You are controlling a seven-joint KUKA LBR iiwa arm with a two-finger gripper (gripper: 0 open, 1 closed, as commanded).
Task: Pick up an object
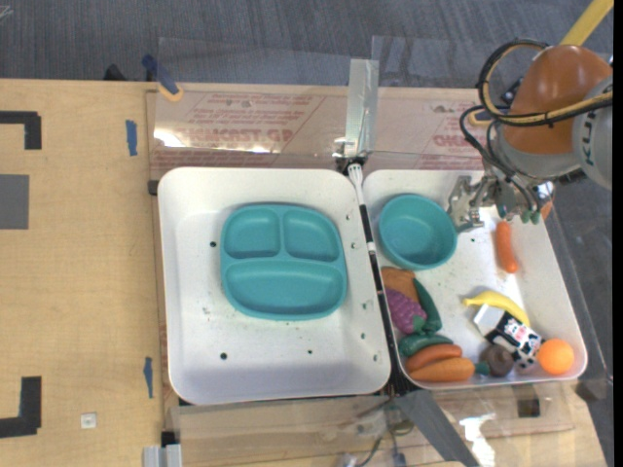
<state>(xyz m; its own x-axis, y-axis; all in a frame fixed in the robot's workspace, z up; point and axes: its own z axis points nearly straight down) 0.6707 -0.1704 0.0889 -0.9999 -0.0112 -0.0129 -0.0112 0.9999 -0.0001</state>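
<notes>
My gripper hangs over the far right corner of the right bin, under the orange-banded wrist. It sits just right of a teal bowl and just above a small orange carrot. Nearer the front lie a yellow banana, a black-and-white toy, an orange ball and a brown lump. Along the bin's left side are a tan piece, purple grapes, a green vegetable and two orange pieces. Nothing shows in the gripper's grasp.
The left bin holds a teal divided plate. A metal post and clear panels stand behind the bins. The divider rim runs between the two bins. Wooden bench surface spreads to the left.
</notes>
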